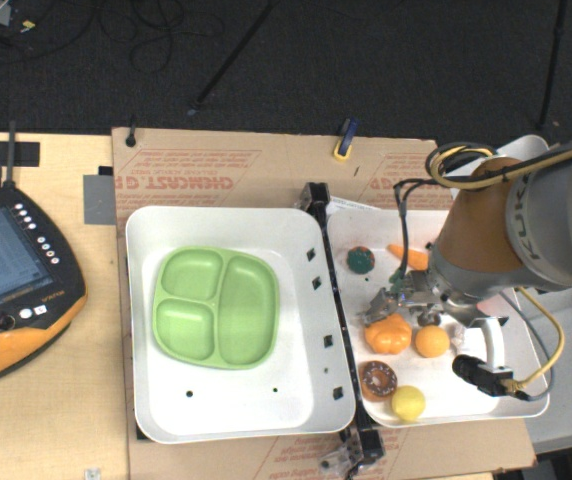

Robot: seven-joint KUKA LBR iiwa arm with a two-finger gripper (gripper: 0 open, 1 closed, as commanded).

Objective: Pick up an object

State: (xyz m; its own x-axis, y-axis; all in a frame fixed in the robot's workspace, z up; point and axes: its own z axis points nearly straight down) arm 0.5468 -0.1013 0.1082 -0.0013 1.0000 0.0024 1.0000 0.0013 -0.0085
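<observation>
The gripper (394,306) is hovering low in the right bin (526,393), just above the small orange pumpkin (387,336); this looks like the approach-to-grasp step. Whether the jaws are spread or pressed together, I cannot tell. The next move is calling for a descent centred on the pumpkin, clear of the orange ball (431,342) beside it.

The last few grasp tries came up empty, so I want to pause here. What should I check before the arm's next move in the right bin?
1. Gripper position: low in the right bin, beside the orange pumpkin toy. Ok.
2. Anything between the fingers: cannot tell; the wrist hides them.
3. Crowding: the pumpkin toy, the orange ball and the chocolate donut lie close together. Not ok for a clean single grasp.
4. Easier targets: the dark green ball and the yellow lemon each sit apart. Ok.
5. Carrot: partly hidden under the arm. Cannot tell if reachable.
6. Green divided plate in the left bin: far from the arm. Ok.
</observation>
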